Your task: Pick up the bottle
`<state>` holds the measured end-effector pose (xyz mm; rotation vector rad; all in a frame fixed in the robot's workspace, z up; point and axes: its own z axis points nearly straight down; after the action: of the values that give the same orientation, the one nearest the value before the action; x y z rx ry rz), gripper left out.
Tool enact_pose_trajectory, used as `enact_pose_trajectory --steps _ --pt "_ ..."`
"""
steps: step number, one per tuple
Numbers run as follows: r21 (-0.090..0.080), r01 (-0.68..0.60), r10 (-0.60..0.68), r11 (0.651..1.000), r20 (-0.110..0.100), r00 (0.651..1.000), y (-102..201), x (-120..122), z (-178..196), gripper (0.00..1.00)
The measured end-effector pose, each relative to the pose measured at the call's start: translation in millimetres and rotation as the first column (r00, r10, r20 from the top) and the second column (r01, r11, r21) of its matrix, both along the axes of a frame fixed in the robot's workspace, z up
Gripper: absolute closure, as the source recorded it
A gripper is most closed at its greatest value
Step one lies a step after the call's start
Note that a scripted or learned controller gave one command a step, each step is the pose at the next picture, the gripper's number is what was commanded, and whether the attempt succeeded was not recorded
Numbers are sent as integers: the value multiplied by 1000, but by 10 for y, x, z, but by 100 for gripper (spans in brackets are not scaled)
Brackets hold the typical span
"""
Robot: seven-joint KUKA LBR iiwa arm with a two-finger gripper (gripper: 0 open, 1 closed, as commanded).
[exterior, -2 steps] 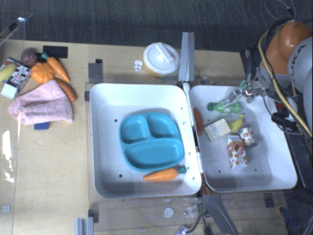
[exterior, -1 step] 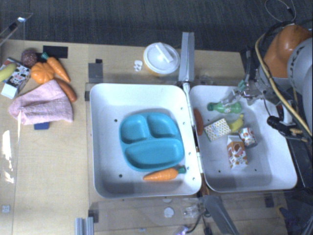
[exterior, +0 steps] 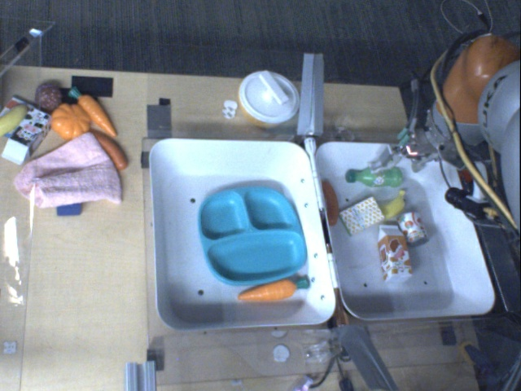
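Note:
A green bottle lies on its side in the far part of the right bin, with its neck pointing left. My gripper hangs just beyond the bottle's right end, close to the bin's far rim. It sits slightly up and to the right of the bottle. The view shows nothing held in it, and the grey arm with its orange band comes in from the right edge.
Near the bottle lie a yellow banana, a checkered box, a small can, a carton and a sausage by the left wall. The left bin holds a blue divided plate and a carrot.

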<state>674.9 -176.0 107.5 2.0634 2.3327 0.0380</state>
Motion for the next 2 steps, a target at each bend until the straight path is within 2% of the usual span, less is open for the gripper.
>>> enact_pose_trajectory --steps 1,2 --pt "-14 15 -15 1000 1 1000 84 3 -2 0" --pt "-8 -110 110 994 5 994 -229 -110 -1 0"
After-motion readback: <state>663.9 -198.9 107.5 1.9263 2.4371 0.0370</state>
